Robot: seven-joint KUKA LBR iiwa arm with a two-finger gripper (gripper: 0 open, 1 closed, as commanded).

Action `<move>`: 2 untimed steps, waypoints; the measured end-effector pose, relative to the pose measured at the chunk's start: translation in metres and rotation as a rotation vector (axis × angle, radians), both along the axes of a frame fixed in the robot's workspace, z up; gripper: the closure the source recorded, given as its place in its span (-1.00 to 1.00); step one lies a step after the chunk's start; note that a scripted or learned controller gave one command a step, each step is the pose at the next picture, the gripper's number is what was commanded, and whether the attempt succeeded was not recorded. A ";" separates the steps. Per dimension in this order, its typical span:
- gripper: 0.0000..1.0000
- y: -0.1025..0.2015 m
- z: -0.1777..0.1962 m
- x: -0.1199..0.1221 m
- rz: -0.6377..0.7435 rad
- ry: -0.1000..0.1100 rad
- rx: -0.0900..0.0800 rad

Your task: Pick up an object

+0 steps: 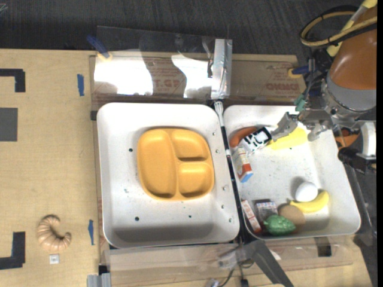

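My gripper [299, 128] hangs over the back of the right bin [335, 160], open, its two grey fingers [285, 124] spread apart. Between and below them lies a flat yellow piece [287, 140]; nothing is held. Just to the left sit a black-and-white item [257, 139] and an orange-red object [239, 134]. A small red-and-white carton [243, 164] lies by the bin's left wall. Near the front are a white ball [305, 191], a banana [316, 203], a brown round thing [291, 212], a green object [279, 224] and a dark packet [265, 208].
The left bin [114, 160] holds a yellow divided plate [175, 162]. A tan croissant-shaped toy [54, 232] lies on the bench at the far left. A clear upright panel [220, 70] stands behind the bins. Cables [326, 28] loop near the arm at the top right.
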State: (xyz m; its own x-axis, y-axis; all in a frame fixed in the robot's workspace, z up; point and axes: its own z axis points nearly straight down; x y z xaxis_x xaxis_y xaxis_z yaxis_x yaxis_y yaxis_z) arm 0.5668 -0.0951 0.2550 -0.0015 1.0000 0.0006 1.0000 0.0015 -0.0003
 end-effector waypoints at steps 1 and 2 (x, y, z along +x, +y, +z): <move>-1.00 -0.005 -0.045 0.025 0.019 0.006 0.001; -1.00 -0.042 -0.166 0.024 0.125 -0.009 -0.003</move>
